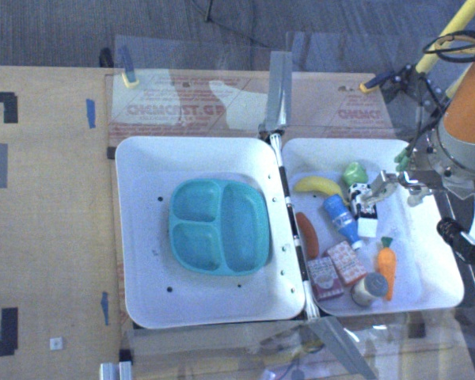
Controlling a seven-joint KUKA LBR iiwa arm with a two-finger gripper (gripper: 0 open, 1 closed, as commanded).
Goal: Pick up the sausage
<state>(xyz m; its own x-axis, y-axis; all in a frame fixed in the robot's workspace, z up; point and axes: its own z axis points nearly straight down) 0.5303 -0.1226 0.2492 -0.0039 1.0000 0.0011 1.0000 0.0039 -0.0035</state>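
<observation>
The sausage (306, 234), reddish-brown and oblong, lies along the left wall of the right bin (435, 291), below the banana (318, 185). My gripper (370, 199) hovers over the upper middle of that bin, to the right of and above the sausage, with the blue bottle (342, 218) between them. It is apart from the sausage and nothing shows in it.
The left bin (142, 283) holds a teal divided plate (219, 226). In the right bin are also a green object (354, 172), a carrot (387, 266), two red boxes (336, 269), a small can (366, 289) and a white piece (366, 229). Cables hang at the upper right.
</observation>
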